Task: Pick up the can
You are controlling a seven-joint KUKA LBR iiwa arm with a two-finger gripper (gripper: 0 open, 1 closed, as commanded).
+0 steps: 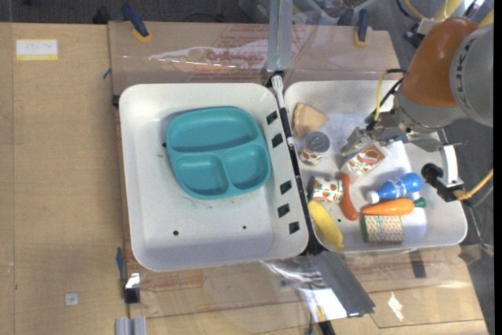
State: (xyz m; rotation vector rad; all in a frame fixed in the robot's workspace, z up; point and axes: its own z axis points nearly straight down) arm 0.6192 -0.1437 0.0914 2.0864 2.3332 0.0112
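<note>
Can (315, 147) is lying at the right bin's (451, 235) left side, untouched; gripper (357, 143) is hovering just right of it, approaching, its state impossible to tell. Next: shifting left and descending.

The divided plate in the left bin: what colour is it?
Teal all over, seen in the camera view: divided plate in the left bin.

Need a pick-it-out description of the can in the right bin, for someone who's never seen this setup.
Start at the right white bin, beside the one holding the teal divided plate. Along its left wall, below the tan wedge, stands the small can. It alone shows a round grey metal top, with a white, red-patterned side.
</note>
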